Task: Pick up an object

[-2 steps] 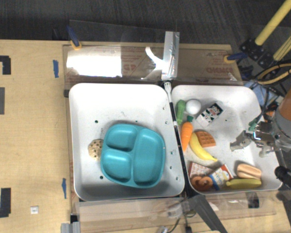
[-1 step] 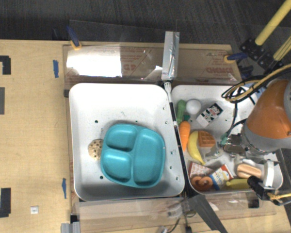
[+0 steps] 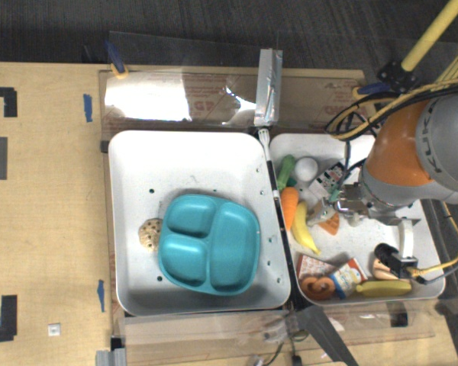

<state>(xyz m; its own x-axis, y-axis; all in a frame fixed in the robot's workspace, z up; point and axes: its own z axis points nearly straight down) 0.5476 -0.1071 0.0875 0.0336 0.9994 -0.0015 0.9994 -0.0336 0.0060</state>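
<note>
My arm (image 3: pixel 412 155): I reach in from the right, grey with an orange band, and hang over the right bin.
My hand (image 3: pixel 337 197): it sits low over the middle of the right bin, close to the carrot and the orange wedge; I cannot tell how far it is open, and I see nothing clearly between its tips.
Right bin (image 3: pixel 366 239): shallow and white, crowded with small things.
Carrot (image 3: pixel 289 207): orange, tapered, lying along the bin's left wall, just left of my hand.
Green vegetable (image 3: pixel 285 171): dark green and slim, above the carrot, near the wall.
White ball (image 3: pixel 305 168): round and pale, just beside the green vegetable.
Banana (image 3: pixel 304 230): yellow, curved, below the carrot and touching it.
Orange wedge (image 3: pixel 329 225): small and triangular, just under my hand.
Packet (image 3: pixel 320 266): flat, red and white, near the bin's front edge.
Long yellow piece (image 3: pixel 383 287): lies along the front wall, at the right.
Left bin (image 3: pixel 183 158): white, well apart from my hand.
Plate (image 3: pixel 210 243): teal, with three sections, resting in the left bin.
Cookie (image 3: pixel 149 233): speckled tan, touching the plate's left edge.
Counter (image 3: pixel 46 204): pale wood, left of both bins.
</note>
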